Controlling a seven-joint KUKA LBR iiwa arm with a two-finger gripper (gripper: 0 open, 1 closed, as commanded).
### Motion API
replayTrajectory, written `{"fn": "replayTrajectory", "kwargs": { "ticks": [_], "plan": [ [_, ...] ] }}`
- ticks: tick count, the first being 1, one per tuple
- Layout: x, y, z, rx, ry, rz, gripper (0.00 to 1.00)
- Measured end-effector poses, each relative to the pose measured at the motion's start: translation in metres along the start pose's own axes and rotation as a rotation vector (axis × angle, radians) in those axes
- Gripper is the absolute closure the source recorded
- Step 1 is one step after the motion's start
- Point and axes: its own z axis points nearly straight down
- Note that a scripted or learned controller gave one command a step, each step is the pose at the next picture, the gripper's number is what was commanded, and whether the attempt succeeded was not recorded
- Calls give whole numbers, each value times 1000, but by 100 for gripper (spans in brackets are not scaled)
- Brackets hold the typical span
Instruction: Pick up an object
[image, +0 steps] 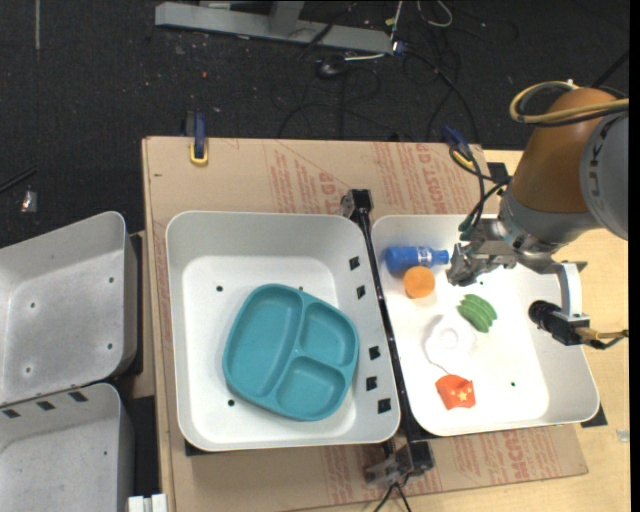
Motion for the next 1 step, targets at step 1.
{"fn": "replayTrajectory", "kwargs": {
  "ticks": [1],
  "plan": [
    [0, 1, -21, 1, 0, 1, 100]
  ]
}}
